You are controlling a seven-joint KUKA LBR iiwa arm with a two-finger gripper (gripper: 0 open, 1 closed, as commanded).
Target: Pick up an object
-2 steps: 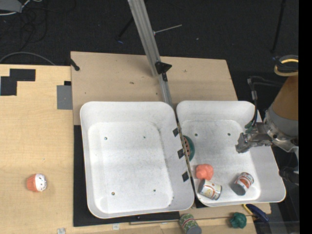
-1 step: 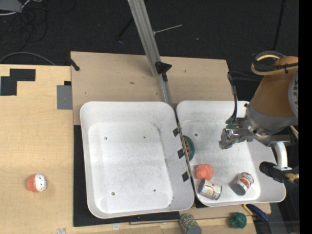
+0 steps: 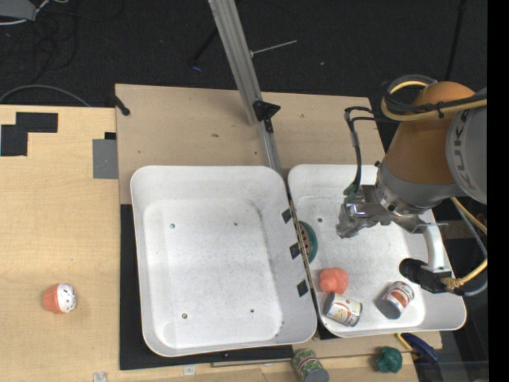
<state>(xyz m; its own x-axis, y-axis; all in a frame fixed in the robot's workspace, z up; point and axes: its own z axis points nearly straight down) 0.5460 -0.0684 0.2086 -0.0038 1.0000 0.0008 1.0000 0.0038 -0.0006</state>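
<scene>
The right bin (image 3: 318, 183) holds a red-orange lump (image 3: 334, 279), a small can lying on its side (image 3: 343, 310) and a second can with a red and white label (image 3: 395, 299). A dark green round thing (image 3: 308, 242) lies against the bin's left wall. My gripper (image 3: 350, 223) hangs over the middle of the right bin, above and to the right of the green thing, well apart from the cans. Nothing shows between its fingers.
The left bin (image 3: 159, 183) stands beside the right one. A red and white ball (image 3: 60, 298) lies on the wooden bench at far left. A can (image 3: 308, 364) and a green lump (image 3: 388, 360) lie outside the bins at the front. A metal rail (image 3: 238, 50) slants behind the bins.
</scene>
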